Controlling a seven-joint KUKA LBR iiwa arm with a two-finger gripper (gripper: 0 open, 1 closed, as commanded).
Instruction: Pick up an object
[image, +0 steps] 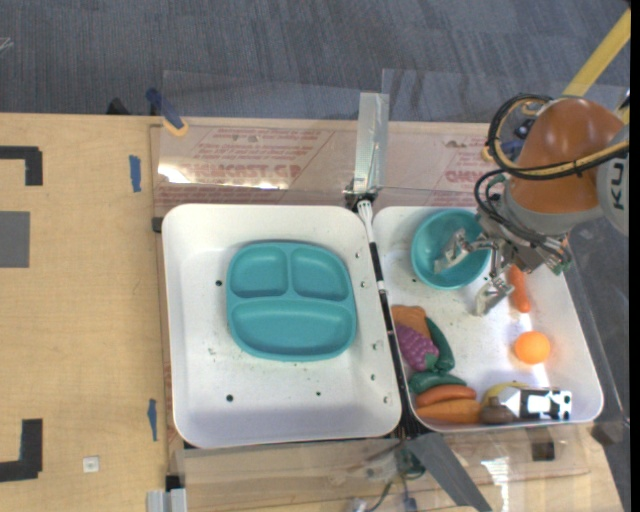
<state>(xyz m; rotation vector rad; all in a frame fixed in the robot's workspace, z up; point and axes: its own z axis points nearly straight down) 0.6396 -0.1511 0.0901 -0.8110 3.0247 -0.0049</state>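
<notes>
My gripper hangs over the upper part of the right bin and is open. One finger reaches inside the teal bowl. The other finger stands outside the bowl's right rim, so the rim lies between them. A small orange carrot lies just right of the outer finger. An orange ball rests below it. Purple grapes, a green vegetable and a larger orange piece lie along the bin's left and lower side.
The left bin holds a teal divided plate. A black-and-white item and a yellowish-brown piece sit at the right bin's lower edge. A metal divider post stands between the bins at the back.
</notes>
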